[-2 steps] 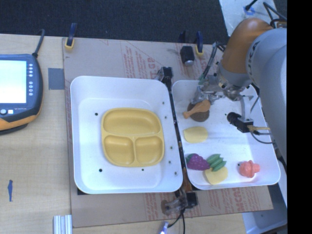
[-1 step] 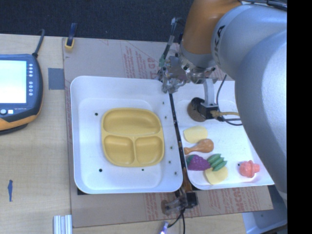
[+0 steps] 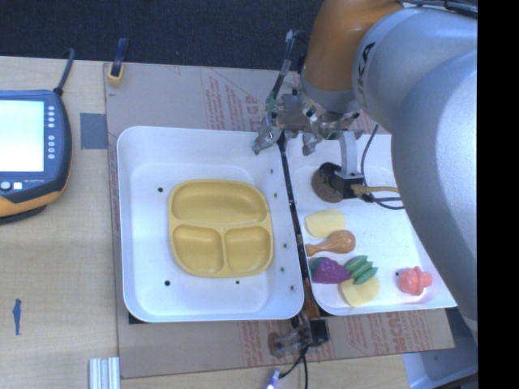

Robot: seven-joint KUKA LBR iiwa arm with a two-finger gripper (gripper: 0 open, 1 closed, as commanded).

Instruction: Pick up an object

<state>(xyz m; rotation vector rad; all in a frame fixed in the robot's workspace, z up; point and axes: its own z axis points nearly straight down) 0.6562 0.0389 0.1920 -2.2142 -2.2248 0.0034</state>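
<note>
My gripper (image 3: 286, 143) hangs over the rear of the wall between the two bins, its fingers spread apart with nothing between them. In the right bin (image 3: 381, 224) lie a brown round piece (image 3: 324, 185), a pale yellow block (image 3: 324, 221), a tan drumstick (image 3: 332, 243), purple grapes (image 3: 328, 271), a green vegetable (image 3: 360, 267), a yellow wedge (image 3: 359, 292) and a pink-red toy (image 3: 414, 280). All of them sit in front of the gripper, apart from it. The arm hides the bin's far right side.
The left bin (image 3: 142, 217) holds a yellow compartment plate (image 3: 220, 226) at its middle. A teach pendant (image 3: 28, 152) lies on the bench at far left. A clamp and cables (image 3: 298, 336) sit at the front between the bins.
</note>
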